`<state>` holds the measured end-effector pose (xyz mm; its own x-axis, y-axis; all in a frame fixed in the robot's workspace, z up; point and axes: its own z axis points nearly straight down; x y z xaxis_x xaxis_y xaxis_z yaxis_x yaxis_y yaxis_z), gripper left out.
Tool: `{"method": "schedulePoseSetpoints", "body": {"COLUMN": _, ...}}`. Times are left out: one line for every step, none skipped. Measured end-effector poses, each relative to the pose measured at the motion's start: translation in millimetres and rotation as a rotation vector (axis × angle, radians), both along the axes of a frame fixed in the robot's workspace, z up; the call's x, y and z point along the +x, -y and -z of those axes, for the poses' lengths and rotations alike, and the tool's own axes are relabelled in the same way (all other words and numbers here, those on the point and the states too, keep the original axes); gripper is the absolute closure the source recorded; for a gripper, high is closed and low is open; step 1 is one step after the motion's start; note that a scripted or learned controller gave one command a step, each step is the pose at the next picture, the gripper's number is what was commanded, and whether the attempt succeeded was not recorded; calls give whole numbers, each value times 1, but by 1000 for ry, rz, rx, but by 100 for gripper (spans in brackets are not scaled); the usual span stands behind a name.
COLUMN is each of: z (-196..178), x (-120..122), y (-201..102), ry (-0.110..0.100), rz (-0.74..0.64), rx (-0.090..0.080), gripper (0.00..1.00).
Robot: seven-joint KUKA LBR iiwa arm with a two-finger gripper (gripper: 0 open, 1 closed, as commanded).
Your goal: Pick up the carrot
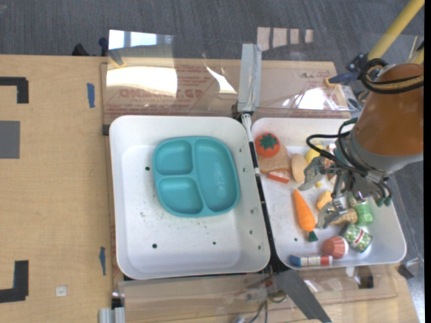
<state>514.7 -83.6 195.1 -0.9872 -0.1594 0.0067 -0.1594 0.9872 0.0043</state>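
The carrot (304, 211) is orange with a green tip at its lower end; it lies slanted in the right bin (387, 247), left of centre. My gripper (332, 200) hangs just right of the carrot, over a cluster of small items. Its dark fingers point down and left, a short way from the carrot's middle. Nothing is visibly held between them.
The left bin (135, 247) holds a teal divided plate (196, 175). In the right bin lie a tomato (268, 144), a beige piece (298, 168), a small orange stick (278, 177), green items (361, 224), a red ball (335, 247) and a marker (311, 261).
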Motion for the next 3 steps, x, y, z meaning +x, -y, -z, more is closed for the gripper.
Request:
{"method": "schedulePoseSetpoints", "body": {"z": 100, "x": -4, "y": 19, "ry": 14, "rz": -16, "rx": -3, "gripper": 0}}
{"method": "schedulePoseSetpoints", "body": {"z": 89, "x": -3, "y": 17, "ry": 20, "rz": -17, "rx": -3, "gripper": 100}}
{"method": "schedulePoseSetpoints", "body": {"z": 79, "x": -1, "y": 16, "ry": 27, "rz": -19, "rx": -3, "gripper": 100}}
